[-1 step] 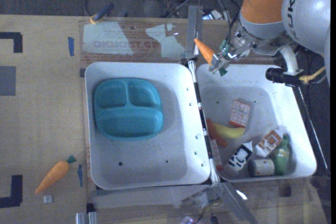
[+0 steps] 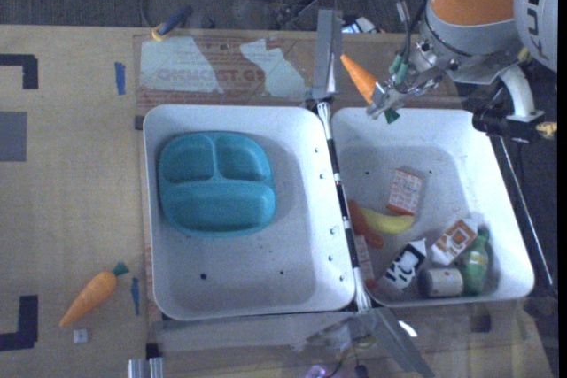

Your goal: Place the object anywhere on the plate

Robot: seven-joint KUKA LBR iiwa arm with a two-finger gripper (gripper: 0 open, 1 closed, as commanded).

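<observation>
A teal divided plate (image 2: 215, 181) lies in the back left part of the left bin (image 2: 292, 279). My gripper (image 2: 384, 104) hangs over the back left corner of the right bin (image 2: 443, 137). It is shut on the thick end of an orange toy carrot (image 2: 359, 77). The carrot sticks out up and to the left, past the bin's back rim, near the metal divider. Plate and carrot are far apart, with the divider between them.
The right bin holds a small red-and-white carton (image 2: 405, 190), a banana (image 2: 387, 220), a black-and-white carton (image 2: 406, 266), a can (image 2: 440, 281), a green bottle (image 2: 477, 261) and an orange box (image 2: 456, 239). A second carrot (image 2: 89, 297) lies on the bench at the front left.
</observation>
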